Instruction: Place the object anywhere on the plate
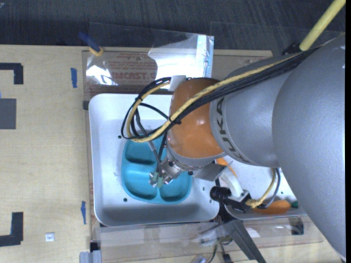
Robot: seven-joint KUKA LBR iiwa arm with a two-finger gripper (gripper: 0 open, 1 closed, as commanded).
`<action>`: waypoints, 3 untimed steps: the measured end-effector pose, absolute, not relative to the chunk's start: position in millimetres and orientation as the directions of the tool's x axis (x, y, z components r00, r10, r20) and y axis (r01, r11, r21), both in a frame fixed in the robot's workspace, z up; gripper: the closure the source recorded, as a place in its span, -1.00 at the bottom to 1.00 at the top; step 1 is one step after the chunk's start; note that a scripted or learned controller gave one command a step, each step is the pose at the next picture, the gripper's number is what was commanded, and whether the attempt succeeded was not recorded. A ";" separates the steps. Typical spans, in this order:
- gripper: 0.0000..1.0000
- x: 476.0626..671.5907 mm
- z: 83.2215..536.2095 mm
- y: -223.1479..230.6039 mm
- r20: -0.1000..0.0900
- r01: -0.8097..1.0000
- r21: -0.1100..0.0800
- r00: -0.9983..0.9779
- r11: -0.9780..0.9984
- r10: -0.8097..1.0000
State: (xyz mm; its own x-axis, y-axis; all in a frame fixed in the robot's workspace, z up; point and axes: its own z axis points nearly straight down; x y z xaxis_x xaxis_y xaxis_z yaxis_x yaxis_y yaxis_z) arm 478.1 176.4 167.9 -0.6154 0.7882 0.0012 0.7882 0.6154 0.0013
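From the overhead camera, the arm (258,125) hangs right over the left bin (104,147), and the end effector (163,178) is down low, right above the blue plate (137,169) sitting in that bin. Honestly can't tell what state the end effector is in, and I can't make out any object at its tip. There's something orange (279,205) just right of the plate, half hidden under the arm, which could be the object. My guess: it's at the placing step, so next up is releasing over the plate and lifting straight up.
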 end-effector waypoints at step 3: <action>1.00 495.3 185.4 39.9 -0.004 0.707 0.003 -0.707 0.707 0.707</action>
State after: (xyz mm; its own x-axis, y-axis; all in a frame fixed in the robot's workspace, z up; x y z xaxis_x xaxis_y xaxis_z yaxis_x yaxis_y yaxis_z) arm 495.3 39.9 185.4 -0.7070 0.7072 -0.0039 0.7072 0.7070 0.0030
